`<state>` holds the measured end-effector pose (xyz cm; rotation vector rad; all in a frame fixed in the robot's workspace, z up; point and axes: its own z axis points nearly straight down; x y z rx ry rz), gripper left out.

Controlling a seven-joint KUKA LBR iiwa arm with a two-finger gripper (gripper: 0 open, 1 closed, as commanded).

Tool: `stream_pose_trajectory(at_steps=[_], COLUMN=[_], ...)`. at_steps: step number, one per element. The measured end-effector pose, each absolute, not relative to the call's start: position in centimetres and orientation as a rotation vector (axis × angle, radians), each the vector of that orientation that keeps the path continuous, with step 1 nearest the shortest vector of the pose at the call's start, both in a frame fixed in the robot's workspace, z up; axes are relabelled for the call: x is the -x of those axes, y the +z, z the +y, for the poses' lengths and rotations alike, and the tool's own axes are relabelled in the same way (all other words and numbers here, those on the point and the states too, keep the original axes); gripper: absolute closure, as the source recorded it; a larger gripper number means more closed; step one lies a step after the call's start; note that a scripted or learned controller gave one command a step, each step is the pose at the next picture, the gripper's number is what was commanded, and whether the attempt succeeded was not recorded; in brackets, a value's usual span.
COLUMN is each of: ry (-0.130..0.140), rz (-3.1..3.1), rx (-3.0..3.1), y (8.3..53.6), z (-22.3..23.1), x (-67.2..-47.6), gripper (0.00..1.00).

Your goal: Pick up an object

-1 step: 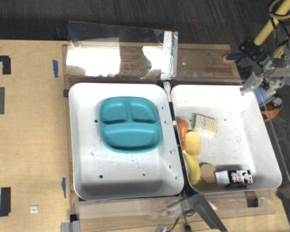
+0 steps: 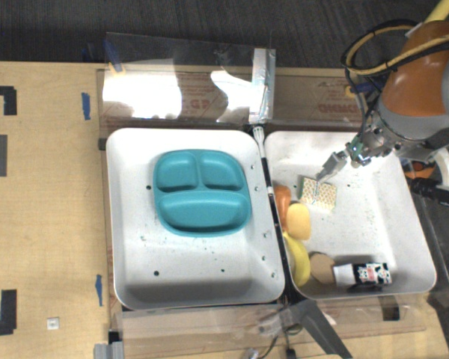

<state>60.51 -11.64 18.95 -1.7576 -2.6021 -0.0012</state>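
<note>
Toward the back left of the right bin (image 2: pixel 378 215), directly under the tool (image 2: pixel 328 169): the patterned packet (image 2: pixel 319 195), flat on the white floor. Reaches down and leftward from the arm (image 2: pixel 415 88) at a slant, tip right at the packet's upper edge; touching or just short of it, cannot tell. Spread or pressed together, likewise cannot tell at this angle. Nothing visibly pinched.

Left of the packet, crowded against the wall shared with the left bin (image 2: pixel 135 238): an orange piece (image 2: pixel 283 197) just beside it, a yellow round fruit (image 2: pixel 297 221) just below and nearly touching its lower left corner, then a banana (image 2: pixel 300 262) running down along the wall. Near the front wall, a brown lump (image 2: pixel 322 268) and a small bottle (image 2: pixel 364 274) lying on its side, long axis left to right. Open white floor to the right of the packet and in front of it, up to the right wall; a narrower bare strip behind it toward the back wall.

Looks nearly square, so no clear long axis; edges turned slightly off the bin walls, one corner toward the tool.

Over in the left bin, well apart: a teal divided plate (image 2: pixel 202 191). Beyond that, bare wooden bench (image 2: pixel 37 200).
</note>
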Motion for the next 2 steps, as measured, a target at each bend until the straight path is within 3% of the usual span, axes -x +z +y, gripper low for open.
stream_pose_trajectory(at_steps=[1, 2], ry=[-0.006, -0.005], rz=[-2.329, -2.512], rx=[2.115, 1.897], y=[8.7, 8.7], z=[-12.1, -10.9], x=[-58.2, -63.1], gripper=[0.0, 0.0])
